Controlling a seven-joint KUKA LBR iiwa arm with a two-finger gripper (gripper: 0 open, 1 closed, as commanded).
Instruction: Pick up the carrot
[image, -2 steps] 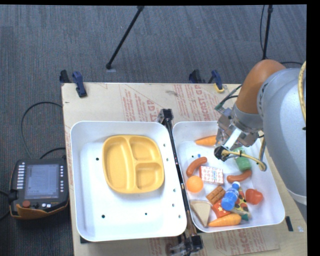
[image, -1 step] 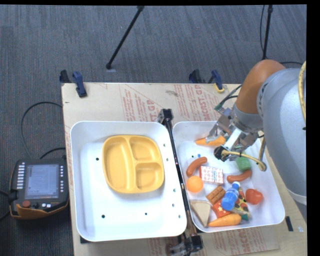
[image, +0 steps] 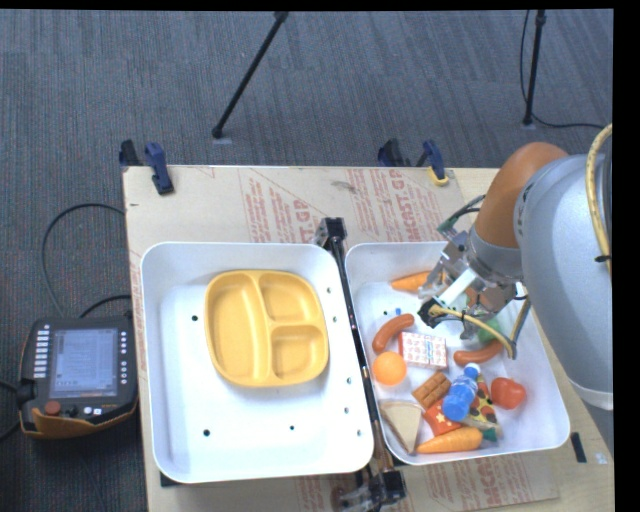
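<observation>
The carrot (image: 450, 441), orange with a green top, lies along the front wall of the right bin (image: 552, 400). A second orange tapered piece (image: 410, 282) rests near that bin's back left. My gripper (image: 452, 296) hangs low over the back middle of the right bin, just right of the tapered piece and well behind the front carrot. Nothing shows between its tips.
The right bin also holds two sausages (image: 392, 332), an orange ball (image: 389, 369), a red-and-white box (image: 424, 349), a blue bottle (image: 460, 392), a tomato (image: 508, 392) and a bread wedge (image: 405, 423). A yellow divided plate (image: 268, 326) sits in the left bin (image: 170, 400).
</observation>
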